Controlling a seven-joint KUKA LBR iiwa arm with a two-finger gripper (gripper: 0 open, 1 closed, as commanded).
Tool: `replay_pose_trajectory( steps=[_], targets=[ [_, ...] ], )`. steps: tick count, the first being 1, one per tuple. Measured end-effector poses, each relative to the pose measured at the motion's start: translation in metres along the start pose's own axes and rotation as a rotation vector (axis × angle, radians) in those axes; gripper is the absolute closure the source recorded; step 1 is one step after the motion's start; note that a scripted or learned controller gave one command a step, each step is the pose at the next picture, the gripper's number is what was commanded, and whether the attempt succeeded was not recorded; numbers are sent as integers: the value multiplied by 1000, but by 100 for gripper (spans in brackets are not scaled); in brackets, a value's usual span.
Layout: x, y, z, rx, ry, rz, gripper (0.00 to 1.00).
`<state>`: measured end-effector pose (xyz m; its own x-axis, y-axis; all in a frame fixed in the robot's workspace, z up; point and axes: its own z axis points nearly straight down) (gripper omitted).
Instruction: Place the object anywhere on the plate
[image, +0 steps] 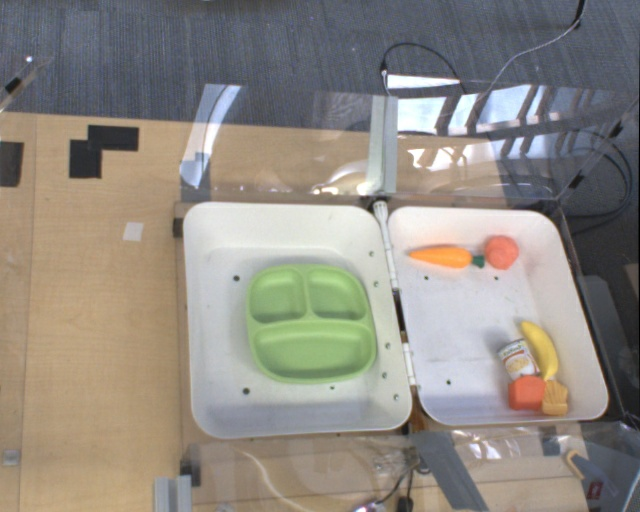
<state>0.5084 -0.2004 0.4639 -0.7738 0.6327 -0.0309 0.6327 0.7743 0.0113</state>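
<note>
Nothing had reached the plate yet.

The green plate (310, 322) sat bare in the middle of the left bin (215, 400), its three sections holding nothing. Every candidate lay in the right bin (440, 395): a carrot (440, 257) and a peach (502, 252) near the far edge, a banana (541, 347), a small can (516, 356) and a red block (526, 393) by the near right corner. Of the claw, I could not tell.
</note>
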Motion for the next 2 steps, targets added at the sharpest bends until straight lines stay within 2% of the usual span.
replay_pose_trajectory(
  steps=[1, 2],
  targets=[
    [-4, 36, 27, 6, 23, -64, 100],
    [-75, 56, 29, 2, 21, -426, 100]
  ],
)
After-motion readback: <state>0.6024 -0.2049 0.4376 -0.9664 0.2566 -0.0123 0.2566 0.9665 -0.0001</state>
